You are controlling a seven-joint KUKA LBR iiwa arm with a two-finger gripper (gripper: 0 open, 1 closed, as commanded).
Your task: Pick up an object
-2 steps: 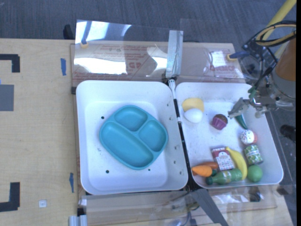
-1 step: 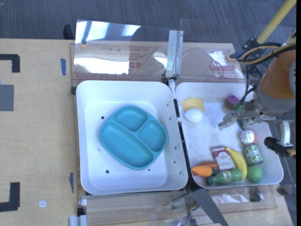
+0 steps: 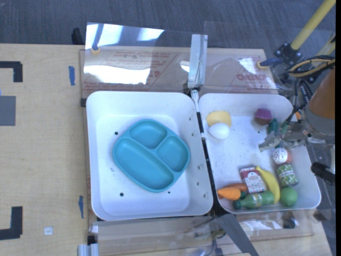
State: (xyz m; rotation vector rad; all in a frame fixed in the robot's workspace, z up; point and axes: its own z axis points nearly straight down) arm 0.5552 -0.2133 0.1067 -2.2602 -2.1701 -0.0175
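Observation:
The right bin (image 3: 242, 106) holds several toy foods. At its back lie a yellow lemon (image 3: 219, 117), a white egg (image 3: 218, 131) and a purple piece (image 3: 262, 115). Toward the front are a red box (image 3: 252, 179), a banana (image 3: 269, 182), a carrot (image 3: 230, 193), a green bottle (image 3: 256, 200), a lime (image 3: 289, 197) and a green can (image 3: 286, 174). My gripper (image 3: 277, 141) hangs low at the bin's right side, just above a white and red ball (image 3: 281, 155). It looks open, and I see nothing held between its fingers.
A teal divided plate (image 3: 152, 154) lies in the left bin (image 3: 101, 143). A clear plastic wall (image 3: 198, 63) rises behind both bins. Cables and a yellow pole (image 3: 314, 20) crowd the back right. The grey arm (image 3: 322, 116) reaches in over the right rim.

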